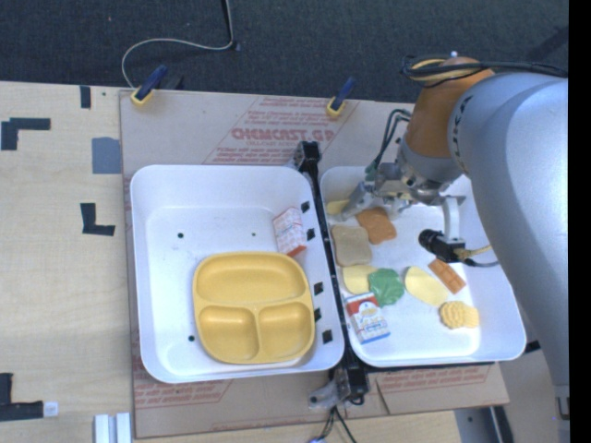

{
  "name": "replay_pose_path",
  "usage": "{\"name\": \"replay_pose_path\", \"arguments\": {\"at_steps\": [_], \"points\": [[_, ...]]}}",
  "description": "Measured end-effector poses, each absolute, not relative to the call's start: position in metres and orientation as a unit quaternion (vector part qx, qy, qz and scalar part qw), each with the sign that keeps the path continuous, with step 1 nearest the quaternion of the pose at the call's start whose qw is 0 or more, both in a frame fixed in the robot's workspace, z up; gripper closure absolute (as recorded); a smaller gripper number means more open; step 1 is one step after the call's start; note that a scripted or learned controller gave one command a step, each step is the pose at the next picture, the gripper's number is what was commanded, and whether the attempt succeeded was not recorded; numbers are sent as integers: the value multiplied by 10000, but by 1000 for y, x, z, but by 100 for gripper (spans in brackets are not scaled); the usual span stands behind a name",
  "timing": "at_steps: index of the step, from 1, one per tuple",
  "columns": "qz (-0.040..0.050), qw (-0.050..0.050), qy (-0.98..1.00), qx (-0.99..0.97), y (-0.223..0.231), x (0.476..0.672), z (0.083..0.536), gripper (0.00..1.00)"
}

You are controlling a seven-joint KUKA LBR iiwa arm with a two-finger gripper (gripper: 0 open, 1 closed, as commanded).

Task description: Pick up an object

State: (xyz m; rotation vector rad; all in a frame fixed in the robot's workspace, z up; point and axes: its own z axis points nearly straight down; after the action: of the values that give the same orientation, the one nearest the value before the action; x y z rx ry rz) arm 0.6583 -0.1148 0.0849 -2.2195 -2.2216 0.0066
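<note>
Starting nearest, the carton (367,317) at six o'clock, green piece (388,286) and brown slice (377,225) lie loose in the right bin (499,335), while the gripper (388,190) at twelve o'clock, its state unreadable, has nothing lifted.

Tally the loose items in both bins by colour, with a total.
Yellow: 4, divided tray, oval piece, ridged piece, pale piece
Orange-brown: 2, round piece, small stick
Tan: 1, slice
Green: 1, leafy piece
Red-and-white cartons: 2, left bin, right bin
Total: 10
</note>
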Motion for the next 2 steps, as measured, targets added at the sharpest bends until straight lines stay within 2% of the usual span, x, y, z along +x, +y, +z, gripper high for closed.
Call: {"name": "replay_pose_path", "arguments": {"at_steps": [1,2], "points": [[76,-6,-7065,-7077,-106,660,85,0],[6,-6,-7070,-7072,-95,635,85,0]]}}
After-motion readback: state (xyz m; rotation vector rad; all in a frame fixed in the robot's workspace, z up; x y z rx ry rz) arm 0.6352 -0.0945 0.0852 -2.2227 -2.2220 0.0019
